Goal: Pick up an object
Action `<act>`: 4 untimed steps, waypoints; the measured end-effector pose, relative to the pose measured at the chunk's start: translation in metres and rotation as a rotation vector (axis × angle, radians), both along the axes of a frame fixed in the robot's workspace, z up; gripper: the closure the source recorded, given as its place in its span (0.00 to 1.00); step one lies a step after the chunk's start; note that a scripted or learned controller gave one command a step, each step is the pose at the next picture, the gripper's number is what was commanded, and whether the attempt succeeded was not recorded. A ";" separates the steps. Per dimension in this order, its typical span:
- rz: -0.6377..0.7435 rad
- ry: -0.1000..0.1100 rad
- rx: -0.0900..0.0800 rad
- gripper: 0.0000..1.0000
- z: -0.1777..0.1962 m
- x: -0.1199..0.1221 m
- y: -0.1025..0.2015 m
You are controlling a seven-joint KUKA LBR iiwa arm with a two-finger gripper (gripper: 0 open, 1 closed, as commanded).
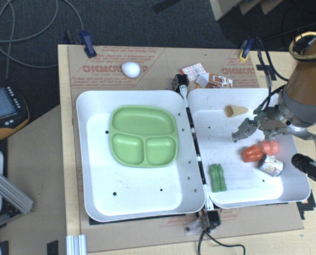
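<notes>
The right bin (285, 193) holds several small items: a tan cone (235, 110) near its back, a green ridged vegetable toy (218, 177) at the front left, an orange-red piece (251, 153), a pink piece (270, 146) and a small white can (271, 167) grouped at the right. My gripper (243, 131) hangs over the middle of this bin, just up and left of the orange-red piece and below the cone. It looks open, with nothing between its fingers.
The left bin (94, 174) carries a green divided plate (143, 135). Behind the bins, on the cardboard, lie a white ball (130, 69) and some small packets (203, 76). The arm (307, 84) comes in over the right bin's right side.
</notes>
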State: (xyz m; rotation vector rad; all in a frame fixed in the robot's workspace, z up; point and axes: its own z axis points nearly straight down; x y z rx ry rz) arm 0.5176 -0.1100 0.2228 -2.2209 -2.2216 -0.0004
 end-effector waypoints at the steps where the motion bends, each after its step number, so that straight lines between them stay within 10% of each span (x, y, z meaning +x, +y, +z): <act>1: -0.002 0.002 0.000 0.00 -0.124 0.036 -0.066; 2: -0.002 -0.004 -0.002 1.00 -0.112 0.038 -0.066; 3: 0.002 -0.002 0.000 1.00 -0.103 0.092 -0.014; 4: -0.001 -0.003 -0.004 1.00 -0.060 0.101 -0.099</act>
